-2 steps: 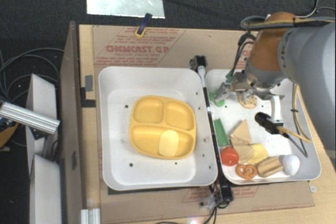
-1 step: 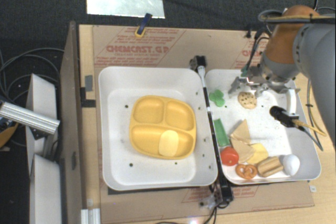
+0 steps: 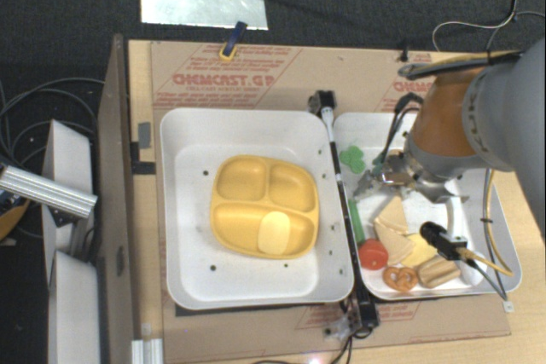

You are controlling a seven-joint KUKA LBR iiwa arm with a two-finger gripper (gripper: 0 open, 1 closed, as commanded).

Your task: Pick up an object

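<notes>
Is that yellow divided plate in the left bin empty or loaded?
Loaded: the yellow divided plate holds one pale rounded piece in its near compartment; the two far compartments look bare.

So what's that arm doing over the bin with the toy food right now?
Gripper low in right bin, fingers not readable. Nothing seen held. Cheese wedge, tomato, pretzel lie close by. Yellow tray sits in left bin.

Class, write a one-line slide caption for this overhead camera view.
Grey arm reaches over the right bin of toy food; left bin holds a yellow divided tray.
</notes>
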